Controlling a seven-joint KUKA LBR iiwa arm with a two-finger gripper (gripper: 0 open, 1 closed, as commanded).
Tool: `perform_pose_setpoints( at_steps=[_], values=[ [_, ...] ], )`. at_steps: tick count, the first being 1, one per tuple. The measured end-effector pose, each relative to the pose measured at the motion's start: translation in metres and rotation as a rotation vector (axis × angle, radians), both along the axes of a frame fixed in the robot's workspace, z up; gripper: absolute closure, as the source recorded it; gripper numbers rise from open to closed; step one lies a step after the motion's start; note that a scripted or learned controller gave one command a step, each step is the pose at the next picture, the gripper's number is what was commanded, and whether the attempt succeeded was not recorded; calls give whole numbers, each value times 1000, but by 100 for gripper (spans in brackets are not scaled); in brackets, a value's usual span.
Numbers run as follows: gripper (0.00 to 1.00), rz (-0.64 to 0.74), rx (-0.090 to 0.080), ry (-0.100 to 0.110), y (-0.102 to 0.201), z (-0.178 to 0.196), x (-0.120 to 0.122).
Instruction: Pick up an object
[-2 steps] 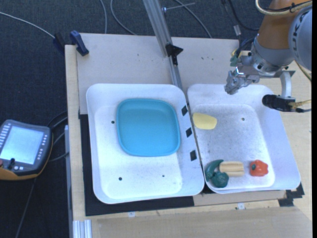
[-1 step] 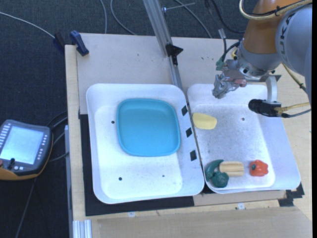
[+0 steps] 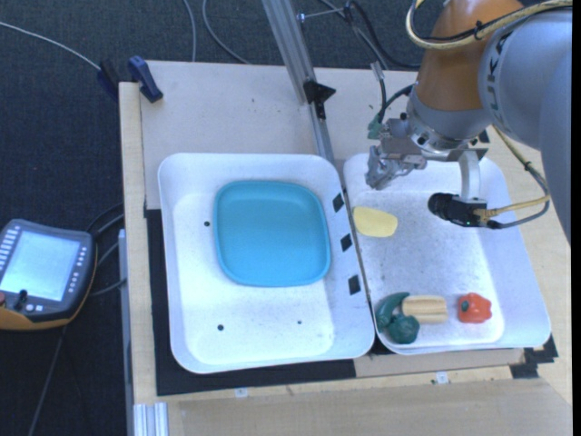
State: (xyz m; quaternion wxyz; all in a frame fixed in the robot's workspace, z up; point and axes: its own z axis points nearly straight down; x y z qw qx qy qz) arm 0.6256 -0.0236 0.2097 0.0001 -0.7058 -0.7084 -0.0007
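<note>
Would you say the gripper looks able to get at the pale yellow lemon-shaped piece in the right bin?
Probably yes: the gripper hangs just above the pale yellow lemon-shaped piece, which lies alone on the right bin floor with nothing over it.

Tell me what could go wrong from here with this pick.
1. The claw hangs near the right bin's far left corner, beside the yellow piece, not over it; a straight descent may miss it.
2. That piece lies by the wall between the bins, so a finger might catch it.
</note>
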Motion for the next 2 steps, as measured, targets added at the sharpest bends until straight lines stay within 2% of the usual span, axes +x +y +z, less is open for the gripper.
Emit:
perform_pose_setpoints(
  at_steps=[1,2],
  values=[
    [100,0,0,0,41,16,-22],
    [100,0,0,1,84,11,-52]
  ],
)
